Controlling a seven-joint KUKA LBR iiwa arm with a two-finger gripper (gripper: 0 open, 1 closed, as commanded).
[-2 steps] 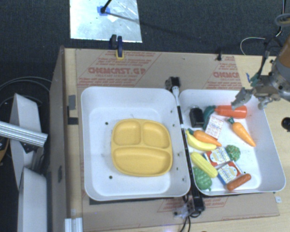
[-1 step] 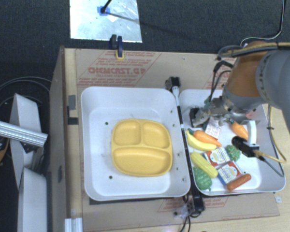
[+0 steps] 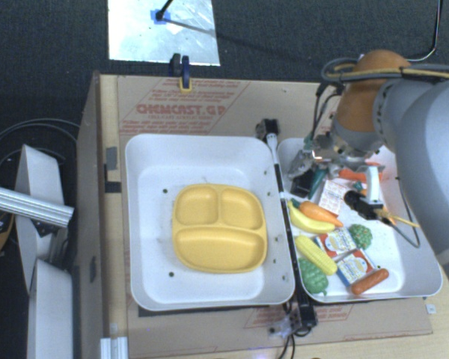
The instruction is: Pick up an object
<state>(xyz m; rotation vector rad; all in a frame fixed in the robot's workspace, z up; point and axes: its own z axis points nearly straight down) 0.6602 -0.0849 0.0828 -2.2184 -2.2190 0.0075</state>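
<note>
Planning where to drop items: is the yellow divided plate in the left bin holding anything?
Empty. All three sections of the yellow plate show bare plastic; it lies flat, right side up.

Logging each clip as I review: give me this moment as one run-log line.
arm: over right bin | pincer: low at bin's far left corner, grip unclear | left bin: yellow tray | right bin: toy food, untouched

Bright overhead light, soft shadows, slight blur overall.
</note>
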